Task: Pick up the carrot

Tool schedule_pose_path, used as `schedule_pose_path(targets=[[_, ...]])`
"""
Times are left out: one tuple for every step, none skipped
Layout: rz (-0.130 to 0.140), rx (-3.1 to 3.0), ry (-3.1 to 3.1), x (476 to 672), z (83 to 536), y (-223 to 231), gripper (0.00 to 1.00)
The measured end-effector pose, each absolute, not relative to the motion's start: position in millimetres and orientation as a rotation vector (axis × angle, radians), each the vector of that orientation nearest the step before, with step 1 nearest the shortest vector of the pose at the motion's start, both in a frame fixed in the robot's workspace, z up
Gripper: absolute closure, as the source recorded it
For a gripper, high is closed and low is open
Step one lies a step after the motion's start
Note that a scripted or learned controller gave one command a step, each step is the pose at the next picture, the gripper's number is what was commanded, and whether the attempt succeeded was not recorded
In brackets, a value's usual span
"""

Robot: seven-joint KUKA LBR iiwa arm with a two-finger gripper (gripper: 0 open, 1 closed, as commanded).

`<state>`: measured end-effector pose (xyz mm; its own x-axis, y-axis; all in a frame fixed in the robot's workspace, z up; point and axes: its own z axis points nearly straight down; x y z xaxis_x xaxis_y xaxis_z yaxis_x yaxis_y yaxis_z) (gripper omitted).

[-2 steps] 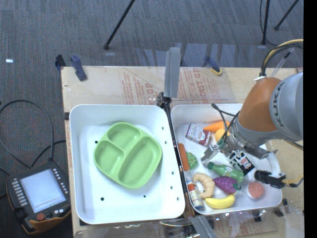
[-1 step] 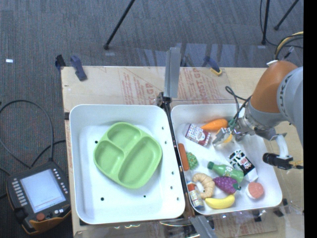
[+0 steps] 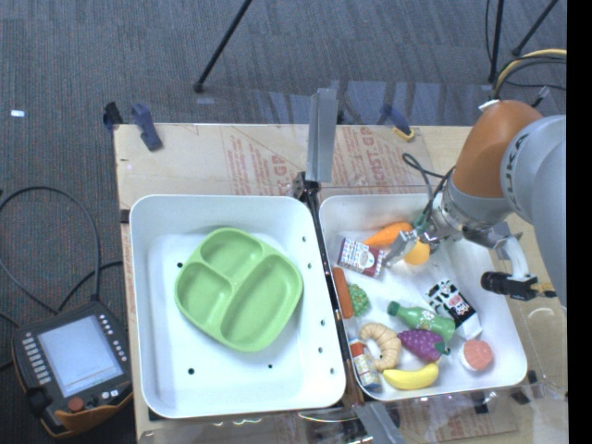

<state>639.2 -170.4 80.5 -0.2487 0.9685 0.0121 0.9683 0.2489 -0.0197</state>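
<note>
Bench board (image 3: 268, 160) with red print, illegible

From my station, the gripper (image 3: 410, 244) covers the carrot's (image 3: 388, 235) right end; finger state unreadable.

We see the carrot (image 3: 388, 235) as a small orange toy, tapered, lying on its side on the floor of the right-hand white bin (image 3: 370, 209). It sits in the bin's far half, roughly midway between that bin's left and right walls. Its long axis runs slantwise, the end toward the bin's right wall lying a little farther back. Part of its right end is hidden from us.
</note>
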Motion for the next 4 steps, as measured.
schedule_pose_path(targets=[[0.007,-1.91,-2.478,642.9,91.5,-169.3,1.0],[-0.002,-2.072,-2.363,645.9,186.0,-135.4,1.0],[0.006,-2.262,-2.175,637.3,235.4,-77.0,1.0],[0.018,-2.332,-2.088,641.7,179.2,-5.9,1.0]])
